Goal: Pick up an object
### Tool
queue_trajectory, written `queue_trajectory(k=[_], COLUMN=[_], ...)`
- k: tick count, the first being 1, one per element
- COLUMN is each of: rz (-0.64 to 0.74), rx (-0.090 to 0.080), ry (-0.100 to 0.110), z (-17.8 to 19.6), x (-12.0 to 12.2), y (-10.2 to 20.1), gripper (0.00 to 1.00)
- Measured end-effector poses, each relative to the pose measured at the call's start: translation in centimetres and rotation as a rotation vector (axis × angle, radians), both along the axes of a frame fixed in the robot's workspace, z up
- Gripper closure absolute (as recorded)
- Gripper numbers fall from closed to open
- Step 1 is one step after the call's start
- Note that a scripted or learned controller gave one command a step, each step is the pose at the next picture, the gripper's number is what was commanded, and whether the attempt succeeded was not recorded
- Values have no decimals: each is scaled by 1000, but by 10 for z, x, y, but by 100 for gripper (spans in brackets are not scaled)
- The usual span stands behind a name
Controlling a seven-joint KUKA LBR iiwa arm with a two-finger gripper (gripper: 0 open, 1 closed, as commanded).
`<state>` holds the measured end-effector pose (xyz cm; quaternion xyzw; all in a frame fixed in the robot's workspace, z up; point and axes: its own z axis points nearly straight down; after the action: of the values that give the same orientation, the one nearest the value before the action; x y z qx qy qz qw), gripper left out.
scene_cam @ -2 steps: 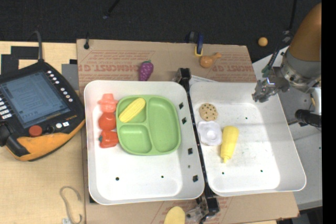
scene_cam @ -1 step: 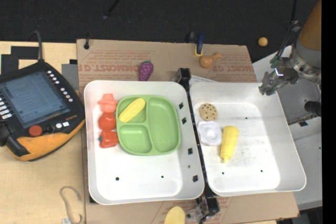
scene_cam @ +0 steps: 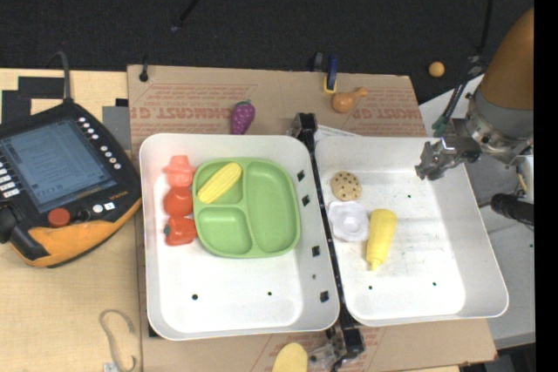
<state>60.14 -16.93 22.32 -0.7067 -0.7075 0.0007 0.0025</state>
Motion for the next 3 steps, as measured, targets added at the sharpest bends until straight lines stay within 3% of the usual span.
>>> queue_trajectory(k=[1, 3], rz=[0, 1], rx=[0, 0], ry=[0, 1], z=[-3, 10], x=[-23, -92], y=[36, 119], gripper=[100, 100])
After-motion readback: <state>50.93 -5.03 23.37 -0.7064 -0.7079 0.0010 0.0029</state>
